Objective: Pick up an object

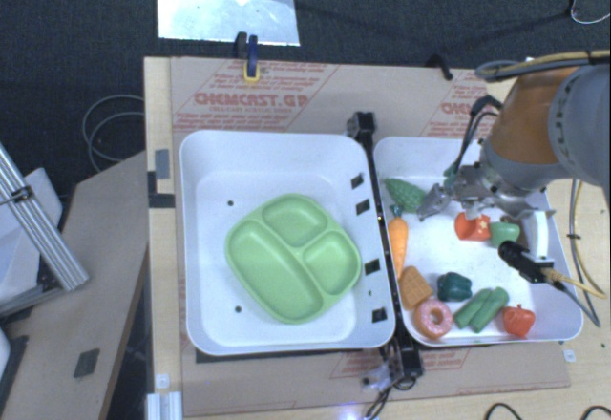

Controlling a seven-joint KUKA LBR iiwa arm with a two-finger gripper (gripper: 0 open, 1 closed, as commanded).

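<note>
The left bin [205, 218] held one green divided plate [293, 258]. The right bin [563, 313] held eight toy foods. The gripper [447, 197] hovered there; whether it was clenched, I cannot tell.

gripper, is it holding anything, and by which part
Cannot be told. The gripper hangs low in the right bin beside a red toy, but the wrist hides its tips.

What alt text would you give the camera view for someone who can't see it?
A grey arm with an orange band reaches from the right, its tool low over the right bin of toy food: carrot, pink donut, green pepper. The left bin holds a green divided plate.
</note>
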